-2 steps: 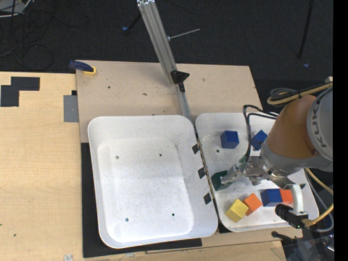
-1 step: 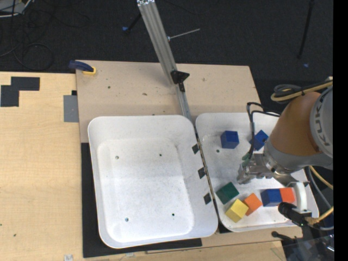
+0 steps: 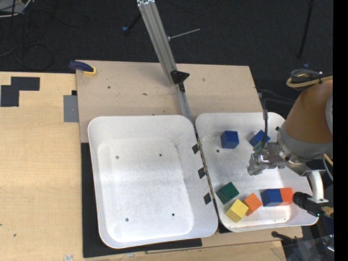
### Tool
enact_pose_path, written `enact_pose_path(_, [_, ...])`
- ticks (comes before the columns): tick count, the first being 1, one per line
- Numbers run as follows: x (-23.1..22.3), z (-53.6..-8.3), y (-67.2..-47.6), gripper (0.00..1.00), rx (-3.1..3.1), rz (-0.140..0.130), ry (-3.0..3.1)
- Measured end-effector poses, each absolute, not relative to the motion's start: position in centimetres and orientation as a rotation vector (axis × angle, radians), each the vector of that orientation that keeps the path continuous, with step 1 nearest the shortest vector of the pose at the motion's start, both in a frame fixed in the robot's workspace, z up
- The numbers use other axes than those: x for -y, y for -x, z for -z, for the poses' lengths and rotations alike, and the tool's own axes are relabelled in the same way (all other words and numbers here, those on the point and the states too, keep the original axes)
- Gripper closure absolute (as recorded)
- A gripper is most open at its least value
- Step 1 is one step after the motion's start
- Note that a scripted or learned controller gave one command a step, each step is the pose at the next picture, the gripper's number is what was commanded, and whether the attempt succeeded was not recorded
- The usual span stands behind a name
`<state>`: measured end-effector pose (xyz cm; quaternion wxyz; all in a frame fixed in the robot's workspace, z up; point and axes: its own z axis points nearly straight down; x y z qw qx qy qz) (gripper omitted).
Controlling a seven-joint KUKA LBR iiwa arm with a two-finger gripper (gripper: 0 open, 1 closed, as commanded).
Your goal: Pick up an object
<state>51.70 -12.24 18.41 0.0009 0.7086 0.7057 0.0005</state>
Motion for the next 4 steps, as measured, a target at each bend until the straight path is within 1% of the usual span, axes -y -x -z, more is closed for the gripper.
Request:
enact_pose_path(1, [12.4, -23.7, -51.8, 1.00, -2.220, -0.003, -2.219])
enact_pose_path(2, [7.4, -24.4, -51.8, 1.00, -2.228, -0.001, -2.218])
enact_pose_path(3, [2.1, -23.1, -51.7, 1.00, -2.229, 0.002, -2.221])
enact_pose_path(4, [-3.2, -23.9, -51.6, 1.00, -2.229, 0.000, -2.219])
